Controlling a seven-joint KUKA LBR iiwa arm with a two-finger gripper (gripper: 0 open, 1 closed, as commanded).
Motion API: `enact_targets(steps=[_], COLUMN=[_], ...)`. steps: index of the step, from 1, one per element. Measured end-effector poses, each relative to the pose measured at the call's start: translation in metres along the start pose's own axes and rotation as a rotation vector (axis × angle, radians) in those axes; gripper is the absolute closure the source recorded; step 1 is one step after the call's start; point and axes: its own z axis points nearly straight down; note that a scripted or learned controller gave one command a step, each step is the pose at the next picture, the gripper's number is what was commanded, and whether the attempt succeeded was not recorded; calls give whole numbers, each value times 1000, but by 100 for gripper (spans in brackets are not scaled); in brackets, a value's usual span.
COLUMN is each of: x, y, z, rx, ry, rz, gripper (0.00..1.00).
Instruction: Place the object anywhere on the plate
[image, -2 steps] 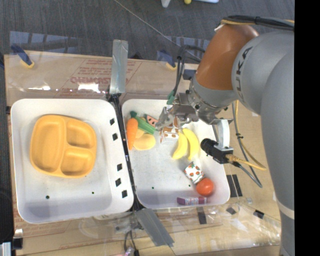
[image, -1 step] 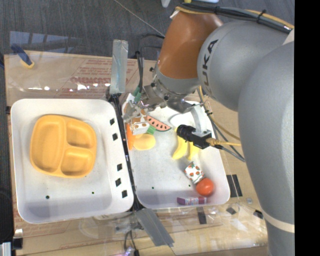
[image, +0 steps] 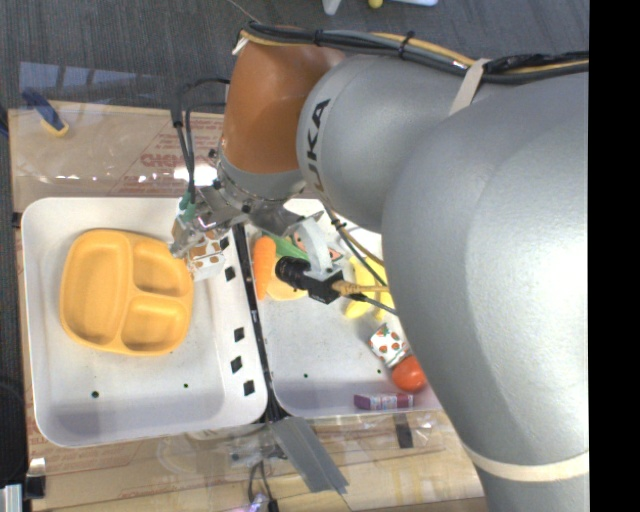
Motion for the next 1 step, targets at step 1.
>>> enact_targets(steps=[1], x=[-1], y=[0], z=[-1], rx=[-2], ry=[-1], rz=[2], gripper=[0])
